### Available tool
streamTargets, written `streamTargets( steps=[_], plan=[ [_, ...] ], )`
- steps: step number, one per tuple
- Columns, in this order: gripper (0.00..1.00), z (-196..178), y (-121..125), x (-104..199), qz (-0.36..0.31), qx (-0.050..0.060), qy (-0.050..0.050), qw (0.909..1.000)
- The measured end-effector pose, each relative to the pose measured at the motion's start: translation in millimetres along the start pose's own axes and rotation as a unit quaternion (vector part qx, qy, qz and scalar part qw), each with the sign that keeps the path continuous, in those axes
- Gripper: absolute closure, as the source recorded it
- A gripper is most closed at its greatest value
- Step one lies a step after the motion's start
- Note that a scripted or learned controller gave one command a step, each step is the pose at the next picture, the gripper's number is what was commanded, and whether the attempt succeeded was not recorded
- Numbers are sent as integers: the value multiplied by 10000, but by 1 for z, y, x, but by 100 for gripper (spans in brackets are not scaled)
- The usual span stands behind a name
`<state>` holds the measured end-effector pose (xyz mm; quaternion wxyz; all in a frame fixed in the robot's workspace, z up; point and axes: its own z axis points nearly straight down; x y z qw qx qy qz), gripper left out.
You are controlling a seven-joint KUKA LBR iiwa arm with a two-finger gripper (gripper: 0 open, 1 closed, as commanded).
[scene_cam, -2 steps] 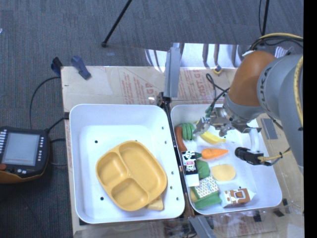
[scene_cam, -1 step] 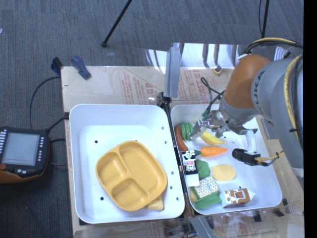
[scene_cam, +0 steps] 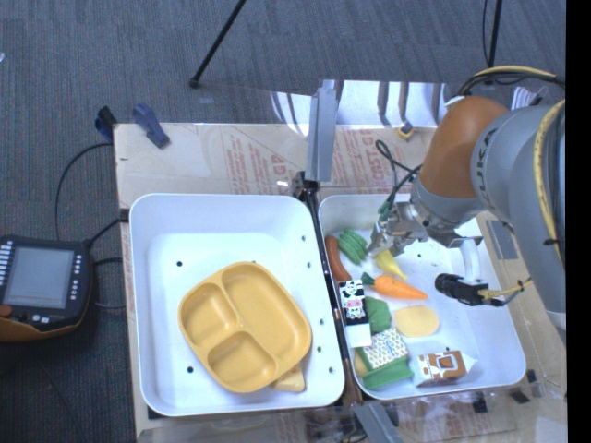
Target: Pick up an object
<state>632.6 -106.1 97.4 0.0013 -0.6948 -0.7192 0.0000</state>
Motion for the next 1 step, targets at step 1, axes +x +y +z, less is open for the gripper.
streamTargets(
  steps=[1],
  plan=[
    [100,-95,15,54,152,-49,-3,9999]
  ],
)
